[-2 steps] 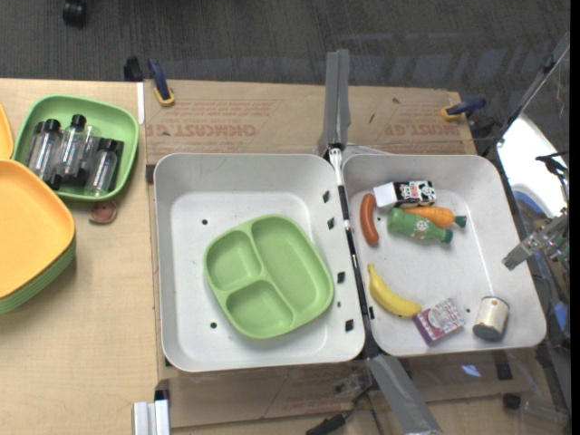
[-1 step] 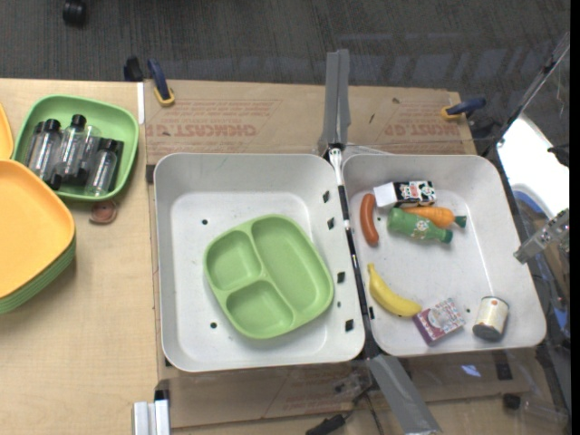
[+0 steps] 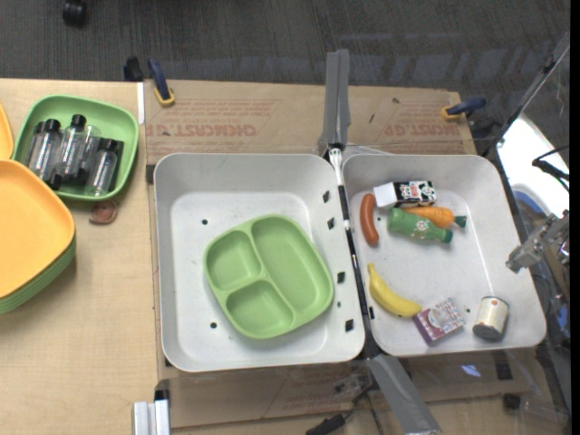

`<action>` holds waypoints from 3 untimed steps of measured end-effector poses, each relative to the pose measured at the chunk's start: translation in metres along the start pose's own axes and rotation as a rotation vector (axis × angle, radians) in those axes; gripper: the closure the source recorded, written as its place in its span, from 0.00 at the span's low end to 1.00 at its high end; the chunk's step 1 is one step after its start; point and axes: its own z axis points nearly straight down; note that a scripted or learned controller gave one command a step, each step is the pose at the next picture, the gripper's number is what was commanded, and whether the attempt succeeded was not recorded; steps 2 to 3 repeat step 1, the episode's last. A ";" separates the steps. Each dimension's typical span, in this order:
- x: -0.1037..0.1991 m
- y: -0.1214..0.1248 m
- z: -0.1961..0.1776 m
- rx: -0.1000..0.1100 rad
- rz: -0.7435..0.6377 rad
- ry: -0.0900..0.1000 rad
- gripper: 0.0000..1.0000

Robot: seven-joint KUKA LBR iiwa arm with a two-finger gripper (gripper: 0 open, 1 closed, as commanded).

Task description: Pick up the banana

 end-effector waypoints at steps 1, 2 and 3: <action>-0.001 0.000 -0.042 -0.001 -0.051 -0.003 1.00; -0.001 0.000 -0.042 -0.001 -0.051 -0.003 1.00; -0.001 0.000 -0.042 -0.001 -0.051 -0.003 1.00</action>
